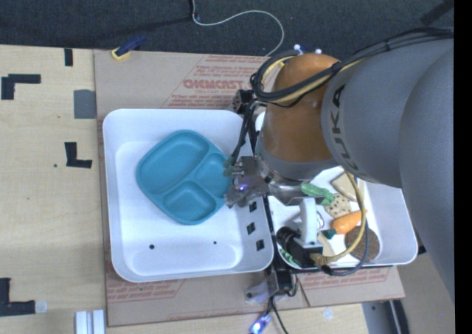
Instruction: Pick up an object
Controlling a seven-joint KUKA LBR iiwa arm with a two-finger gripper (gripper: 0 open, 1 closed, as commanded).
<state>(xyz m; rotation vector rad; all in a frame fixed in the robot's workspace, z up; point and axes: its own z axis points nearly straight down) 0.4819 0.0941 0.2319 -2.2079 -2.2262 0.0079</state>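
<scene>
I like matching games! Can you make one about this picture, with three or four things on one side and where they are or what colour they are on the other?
Things:
1. teal plastic divided plate
2. orange carrot-shaped toy
3. thin white cable
4. small blue and yellow object

Places:
A. on the dark surface beyond the bench
B. in the right white bin, under the arm
C. at the far edge of the cardboard sheet
D. in the left white bin

Pairs: 1-D, 2-B, 3-A, 4-C
</scene>
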